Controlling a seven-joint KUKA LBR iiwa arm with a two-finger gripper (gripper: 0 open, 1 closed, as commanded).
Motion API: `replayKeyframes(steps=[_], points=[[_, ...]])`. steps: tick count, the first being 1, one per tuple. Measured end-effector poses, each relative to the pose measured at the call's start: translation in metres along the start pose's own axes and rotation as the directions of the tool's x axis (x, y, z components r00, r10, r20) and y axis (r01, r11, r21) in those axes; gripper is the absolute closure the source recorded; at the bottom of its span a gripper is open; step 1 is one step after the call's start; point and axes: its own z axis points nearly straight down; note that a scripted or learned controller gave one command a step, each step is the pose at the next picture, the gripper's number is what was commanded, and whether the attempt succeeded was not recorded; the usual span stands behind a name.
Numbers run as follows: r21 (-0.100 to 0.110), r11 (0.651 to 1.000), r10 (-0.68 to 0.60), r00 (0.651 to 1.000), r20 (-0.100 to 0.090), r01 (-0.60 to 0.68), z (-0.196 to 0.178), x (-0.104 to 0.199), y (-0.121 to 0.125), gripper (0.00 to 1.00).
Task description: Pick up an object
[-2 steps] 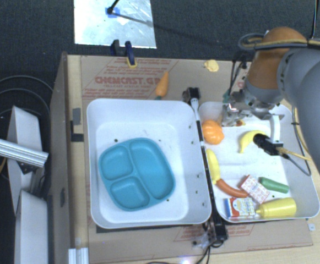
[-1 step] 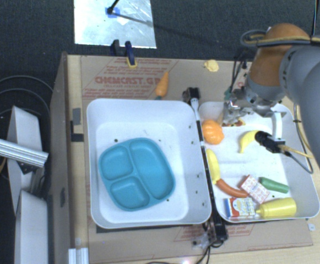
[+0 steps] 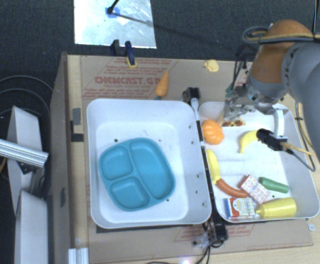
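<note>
Since the task names no one object, anything loose in the right bin (image 3: pixel 294 166) would serve, and that is where the pickable things are gathered: a toy orange (image 3: pixel 212 132) against the wall between the bins, a banana (image 3: pixel 248 140) just beside it toward the middle, and, at the near end, a green vegetable (image 3: pixel 274 185), a yellow bottle (image 3: pixel 276 207), a reddish sausage-shaped piece (image 3: pixel 231 188) and two small cartons (image 3: pixel 255 188). I judge they are kept together there so that a reach into one bin always finds a target. The left bin (image 3: pixel 121 114) bears a blue divided plate (image 3: pixel 136 172), well apart from my reach. A carrot (image 3: pixel 162 84) lies outside both bins on the surface.

My end effector (image 3: pixel 236 113) points down into the far corner of the right bin, near the orange and the banana but apart from both. From this slant I cannot tell whether it is open or closed, and I see nothing held in it. I judge the pick is not yet made.
</note>
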Motion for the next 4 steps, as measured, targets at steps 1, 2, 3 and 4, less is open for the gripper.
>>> replayKeyframes(steps=[1,2,3,4], points=[[0.01,1.0,0.004,1.0,0.0,-0.004,-0.05,0.033,-0.073,1.0],[0.006,1.0,-0.002,1.0,-0.001,0.002,-0.048,0.093,-0.063,1.0],[0.009,1.0,0.005,1.0,0.0,-0.005,-0.119,0.096,-0.133,1.0],[0.007,1.0,-0.001,1.0,0.001,0.001,-0.103,0.162,-0.119,1.0]])
